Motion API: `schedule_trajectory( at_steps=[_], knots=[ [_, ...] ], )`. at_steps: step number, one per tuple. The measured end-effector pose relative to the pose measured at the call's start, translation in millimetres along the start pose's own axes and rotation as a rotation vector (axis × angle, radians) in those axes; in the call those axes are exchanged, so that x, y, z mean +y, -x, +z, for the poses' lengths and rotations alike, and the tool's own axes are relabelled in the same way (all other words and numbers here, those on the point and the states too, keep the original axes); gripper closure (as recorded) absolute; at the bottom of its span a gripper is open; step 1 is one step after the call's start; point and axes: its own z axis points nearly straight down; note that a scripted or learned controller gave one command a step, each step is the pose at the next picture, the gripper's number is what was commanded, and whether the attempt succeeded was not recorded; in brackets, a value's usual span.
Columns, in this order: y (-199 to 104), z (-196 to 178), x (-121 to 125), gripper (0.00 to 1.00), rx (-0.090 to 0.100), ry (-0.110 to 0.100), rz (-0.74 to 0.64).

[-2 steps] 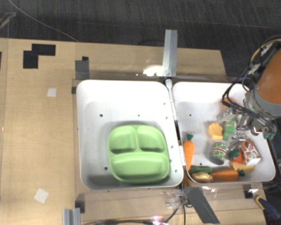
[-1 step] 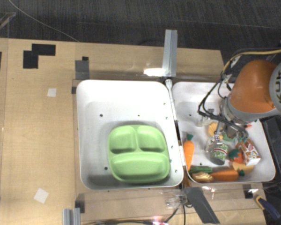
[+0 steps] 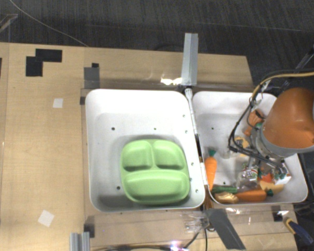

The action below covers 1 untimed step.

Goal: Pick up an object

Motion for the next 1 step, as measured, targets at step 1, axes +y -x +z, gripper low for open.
schedule_trajectory(
  at_steps=[1],
  knots=[
    [-0.6, -0.6, 39.0, 0.00, -0.003, -0.002, 0.157]
  ],
)
